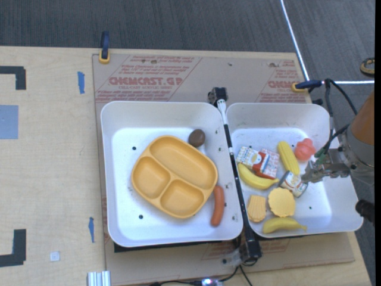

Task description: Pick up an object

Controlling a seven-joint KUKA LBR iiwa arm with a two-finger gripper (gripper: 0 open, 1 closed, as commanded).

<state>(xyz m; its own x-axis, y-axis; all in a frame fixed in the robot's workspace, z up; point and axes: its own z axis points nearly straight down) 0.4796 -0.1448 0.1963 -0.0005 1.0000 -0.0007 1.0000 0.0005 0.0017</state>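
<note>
Far left of the jaws, a yellow divided tray [172, 176] is seen in the left bin [113, 159], with a brown ball [197, 137] and a sausage [218, 205] beside it. Nearer, in the right bin [339, 213], a carton [258, 159], bananas [255, 178], corn [287, 157] and a round cracker [281, 202] are laid. A small packet [294, 184] is touched at the tips of the jaws [309, 176]; whether they are spread or closed cannot be told.
</note>
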